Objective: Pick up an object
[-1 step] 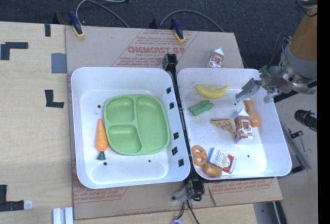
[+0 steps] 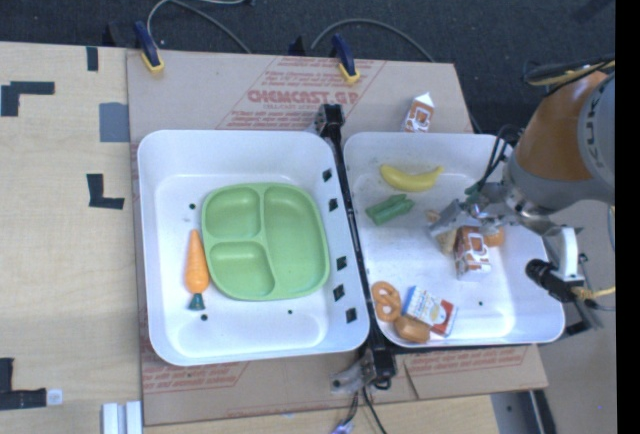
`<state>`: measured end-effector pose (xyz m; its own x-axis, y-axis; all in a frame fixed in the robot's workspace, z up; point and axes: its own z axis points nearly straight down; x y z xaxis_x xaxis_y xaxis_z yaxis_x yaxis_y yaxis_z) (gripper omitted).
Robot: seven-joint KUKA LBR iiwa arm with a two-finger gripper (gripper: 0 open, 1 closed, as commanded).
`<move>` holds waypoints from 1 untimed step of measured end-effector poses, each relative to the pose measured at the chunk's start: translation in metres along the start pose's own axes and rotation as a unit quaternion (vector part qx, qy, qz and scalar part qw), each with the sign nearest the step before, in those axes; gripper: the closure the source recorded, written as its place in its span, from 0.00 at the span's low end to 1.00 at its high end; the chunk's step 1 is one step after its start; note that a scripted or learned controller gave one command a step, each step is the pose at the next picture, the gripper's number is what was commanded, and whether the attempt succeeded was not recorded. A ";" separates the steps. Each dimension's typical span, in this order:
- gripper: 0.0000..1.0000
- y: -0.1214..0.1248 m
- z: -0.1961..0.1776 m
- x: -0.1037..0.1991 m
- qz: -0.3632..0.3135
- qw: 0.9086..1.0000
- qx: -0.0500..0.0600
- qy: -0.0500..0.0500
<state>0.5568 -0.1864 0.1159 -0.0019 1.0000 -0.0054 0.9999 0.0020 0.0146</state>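
My gripper [image 2: 456, 222] is low over the middle of the right bin [image 2: 520, 322], reaching in from the right edge. Directly beside and partly under it lies a small brown and white carton [image 2: 473, 252]; whether the two touch is hidden. A yellow banana [image 2: 410, 178] and a green pepper-like piece [image 2: 389, 210] lie to the gripper's left. Near the bin's front sit a pretzel [image 2: 385, 297], a small blue, red and white packet [image 2: 429, 309] and an orange bun-shaped piece [image 2: 410, 329].
The left bin [image 2: 160, 172] holds a green divided plate [image 2: 265, 240] with an orange carrot [image 2: 196, 265] at its left. A small milk carton [image 2: 420, 112] stands on the cardboard behind the right bin. A black divider [image 2: 345, 222] separates the bins.
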 end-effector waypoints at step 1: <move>0.00 -0.001 0.010 0.008 0.001 1.000 -0.007 -0.006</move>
<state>0.5555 -0.1782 0.1061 0.0012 0.9999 -0.0166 0.9996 -0.0007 0.0278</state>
